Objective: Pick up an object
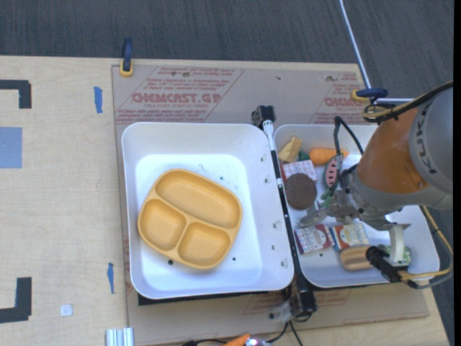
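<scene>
Fingers (311, 217) first: honestly can't tell from up here whether they're spread or pinched, they're just a metal blur low in the right bin (432, 262). Nothing visibly between them, so I'd call the pick not done yet. My gripper (317, 215) sits just below the brown disc (301, 190) and above the red-and-white packet (311, 238); one of those looks like the likely target. Carrot (324, 154) and bread roll (353, 256) are nearby too. Left bin (137, 143) holds a yellow divided plate (189, 218). Both bins sit on a printed board (216, 92) over a pale wood bench (57, 193), dark carpet (216, 13) behind.
</scene>
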Controlling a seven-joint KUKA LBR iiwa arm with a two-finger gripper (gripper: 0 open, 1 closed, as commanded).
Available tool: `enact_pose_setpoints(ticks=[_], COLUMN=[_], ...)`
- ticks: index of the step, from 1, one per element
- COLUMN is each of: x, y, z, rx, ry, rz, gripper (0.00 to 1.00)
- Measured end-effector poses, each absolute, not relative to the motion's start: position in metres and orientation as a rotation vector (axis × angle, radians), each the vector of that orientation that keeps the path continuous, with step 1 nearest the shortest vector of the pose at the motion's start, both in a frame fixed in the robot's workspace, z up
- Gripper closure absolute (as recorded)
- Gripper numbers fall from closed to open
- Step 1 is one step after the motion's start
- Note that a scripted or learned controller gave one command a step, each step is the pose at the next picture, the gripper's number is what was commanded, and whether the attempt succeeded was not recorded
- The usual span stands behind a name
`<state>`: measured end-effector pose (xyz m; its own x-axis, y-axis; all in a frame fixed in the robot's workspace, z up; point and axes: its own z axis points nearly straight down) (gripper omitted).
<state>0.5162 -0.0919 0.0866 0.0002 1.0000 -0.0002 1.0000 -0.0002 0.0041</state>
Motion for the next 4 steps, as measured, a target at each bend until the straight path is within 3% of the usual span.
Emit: enact_pose_setpoints(ticks=[1,2,3,4], x=[0.518,0.48,0.48,0.486], y=[-0.092,-0.035,-0.036,-0.095], z=[0.098,0.185,0.185,0.096], rx=[2.216,2.22,2.22,2.217], ry=[2.214,2.222,2.221,2.22], rz=[0.009,0.003,0.002,0.01], gripper=[1.0,1.0,0.0,0.0])
